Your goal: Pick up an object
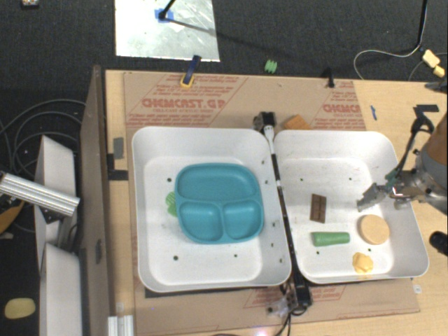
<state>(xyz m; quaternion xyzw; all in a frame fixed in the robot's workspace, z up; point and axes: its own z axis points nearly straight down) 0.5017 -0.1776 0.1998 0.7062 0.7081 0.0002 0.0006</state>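
A dark carpet surrounds the bench, where a cardboard sheet (pixel 210 96) printed "CHEMCAST GP" in red lies under two white bins. The left bin (pixel 150 187) carries a teal divided plate (pixel 218 201); the right bin (pixel 350 152) holds a brown block (pixel 318 208), a green cylinder (pixel 330 239), a round tan disc (pixel 374 229) and a small yellow piece (pixel 362 262). The gripper (pixel 371 198) hangs at the right side of that bin, just beyond the disc — whether it is spread or clenched I cannot tell, and nothing shows in its grasp. The disc looks light and stiff, likely toy food; I'd pinch it across its rim — the flat top offers little purchase.
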